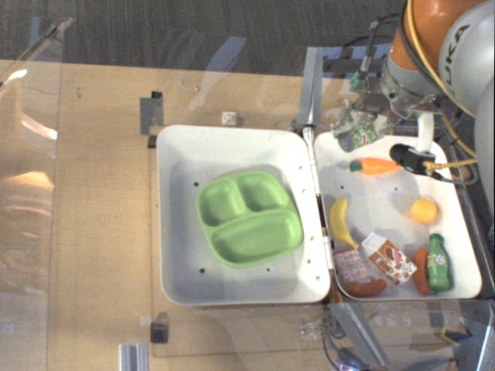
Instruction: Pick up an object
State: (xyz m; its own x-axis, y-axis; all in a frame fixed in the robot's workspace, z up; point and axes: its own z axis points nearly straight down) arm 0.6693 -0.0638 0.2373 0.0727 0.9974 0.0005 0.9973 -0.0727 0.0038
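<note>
We can read only one text: the letters "UKA", the end of the brand name KUKA, on the grey arm point(464, 41) at the far right. The small carton point(389, 258) carries print, but we cannot read it.

All the things I may pick lie in the right bin point(387, 203). At its far left corner is a small can point(359, 136) with a green label, tilted. Just below it a carrot point(377, 166) lies across, green end to the left. A banana point(340, 221) lies along the left wall. An orange point(423, 210) sits towards the right wall. Along the near wall are a pink packet point(349, 263), a sausage point(365, 287), a red-and-white carton point(389, 259) and a green bottle point(438, 263) lying down.
</note>
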